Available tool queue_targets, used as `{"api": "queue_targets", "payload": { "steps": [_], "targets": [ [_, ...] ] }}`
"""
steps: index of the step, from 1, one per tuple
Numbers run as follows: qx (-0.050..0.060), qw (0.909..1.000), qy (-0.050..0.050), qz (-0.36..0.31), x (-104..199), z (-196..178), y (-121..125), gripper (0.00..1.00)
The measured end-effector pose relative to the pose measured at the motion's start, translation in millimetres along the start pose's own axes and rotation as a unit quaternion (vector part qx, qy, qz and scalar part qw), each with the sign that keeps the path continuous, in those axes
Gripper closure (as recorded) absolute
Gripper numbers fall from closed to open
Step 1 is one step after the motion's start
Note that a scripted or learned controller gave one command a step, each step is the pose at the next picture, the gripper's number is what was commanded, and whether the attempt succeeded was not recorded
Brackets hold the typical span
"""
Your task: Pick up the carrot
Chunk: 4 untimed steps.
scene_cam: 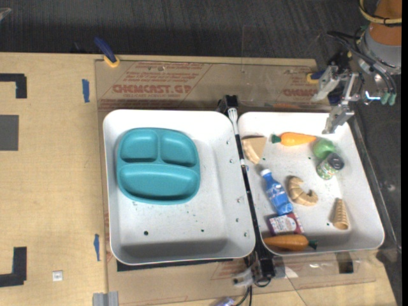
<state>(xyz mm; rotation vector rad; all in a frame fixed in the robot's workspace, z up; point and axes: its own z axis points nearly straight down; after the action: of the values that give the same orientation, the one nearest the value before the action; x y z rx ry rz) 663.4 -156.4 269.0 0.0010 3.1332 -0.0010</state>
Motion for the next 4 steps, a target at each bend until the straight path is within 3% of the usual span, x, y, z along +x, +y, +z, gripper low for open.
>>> {"api": "queue_targets", "payload": {
  "steps": [1,2,3,4],
  "targets": [
    [-0.002,0.9986,0.006,-0.053,17.3,120.9,-26.2,0.00],
    [0.000,0.9998,0.003,-0.019,-3.0,179.4,-28.4,0.00],
    [0.002,0.9998,-0.007,-0.019,-8.2,165.6,-27.2,1.00],
    [0.000,0.9998,0.000,-0.020,-5.2,168.5,-27.1,0.00]
  ]
}}
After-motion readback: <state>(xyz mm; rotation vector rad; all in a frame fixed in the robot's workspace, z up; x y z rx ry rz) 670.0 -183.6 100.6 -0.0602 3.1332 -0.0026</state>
